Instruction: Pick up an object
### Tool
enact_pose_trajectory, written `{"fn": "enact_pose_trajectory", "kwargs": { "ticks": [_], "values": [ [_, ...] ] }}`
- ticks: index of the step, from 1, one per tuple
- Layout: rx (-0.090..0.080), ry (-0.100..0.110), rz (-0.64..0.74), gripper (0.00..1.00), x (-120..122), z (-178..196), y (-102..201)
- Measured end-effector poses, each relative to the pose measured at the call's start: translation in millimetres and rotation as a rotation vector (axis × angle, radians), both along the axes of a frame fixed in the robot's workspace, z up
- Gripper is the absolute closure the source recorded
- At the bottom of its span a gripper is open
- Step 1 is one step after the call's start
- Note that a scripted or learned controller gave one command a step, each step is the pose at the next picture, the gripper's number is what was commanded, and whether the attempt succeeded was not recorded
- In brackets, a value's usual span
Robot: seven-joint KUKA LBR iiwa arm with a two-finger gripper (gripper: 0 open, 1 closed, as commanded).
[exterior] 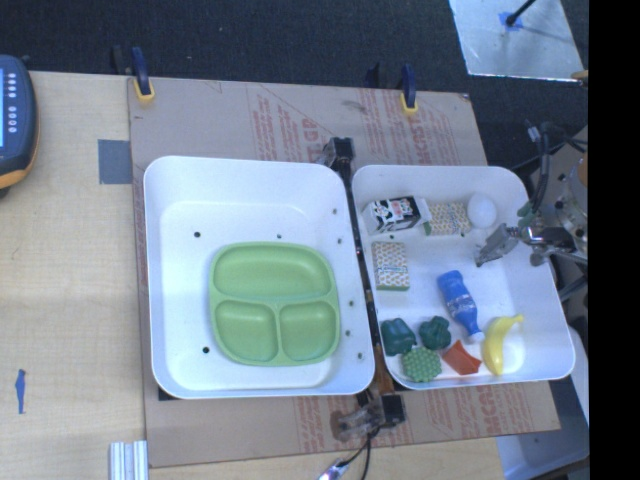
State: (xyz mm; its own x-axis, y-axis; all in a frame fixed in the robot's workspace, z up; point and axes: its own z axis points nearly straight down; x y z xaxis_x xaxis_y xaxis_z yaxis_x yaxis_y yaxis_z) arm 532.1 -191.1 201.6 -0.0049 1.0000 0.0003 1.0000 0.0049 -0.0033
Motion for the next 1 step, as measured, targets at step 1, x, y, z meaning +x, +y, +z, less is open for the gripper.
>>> {"fn": "enact_pose_trajectory", "kwargs": {
  "ticks": [1],
  "values": [
    [-0.002,-0.004,0.007,0.00,85.3,-114.1,38.6]
  ]
}}
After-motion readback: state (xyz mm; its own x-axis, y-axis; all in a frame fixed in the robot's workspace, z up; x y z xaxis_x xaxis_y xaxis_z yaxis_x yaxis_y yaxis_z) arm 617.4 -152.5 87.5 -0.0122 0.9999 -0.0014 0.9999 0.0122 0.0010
